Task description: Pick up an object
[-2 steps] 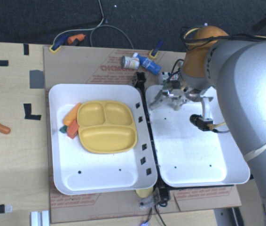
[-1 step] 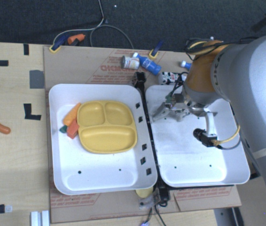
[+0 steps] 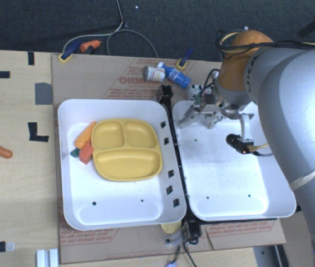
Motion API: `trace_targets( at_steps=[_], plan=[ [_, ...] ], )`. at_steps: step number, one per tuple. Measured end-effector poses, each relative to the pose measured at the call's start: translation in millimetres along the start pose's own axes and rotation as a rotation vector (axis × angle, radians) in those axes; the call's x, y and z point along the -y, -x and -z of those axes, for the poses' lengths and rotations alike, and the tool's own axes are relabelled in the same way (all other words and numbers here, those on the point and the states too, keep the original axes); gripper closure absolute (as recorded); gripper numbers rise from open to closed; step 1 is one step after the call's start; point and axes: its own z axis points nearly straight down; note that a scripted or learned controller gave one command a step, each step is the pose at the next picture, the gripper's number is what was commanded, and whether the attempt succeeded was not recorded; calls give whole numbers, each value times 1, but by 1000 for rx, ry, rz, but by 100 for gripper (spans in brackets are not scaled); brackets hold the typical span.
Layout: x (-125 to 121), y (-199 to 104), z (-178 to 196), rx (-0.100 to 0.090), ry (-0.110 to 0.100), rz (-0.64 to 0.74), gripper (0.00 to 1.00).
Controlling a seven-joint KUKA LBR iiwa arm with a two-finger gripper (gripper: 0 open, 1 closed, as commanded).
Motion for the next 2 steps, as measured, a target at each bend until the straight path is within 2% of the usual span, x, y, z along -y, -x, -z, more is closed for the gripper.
trace_targets(
  at_steps=[1,2],
  plan=[
    [1,0,10,1,0,0,100],
    [1,15,112,0,3,-3,100]
  ],
)
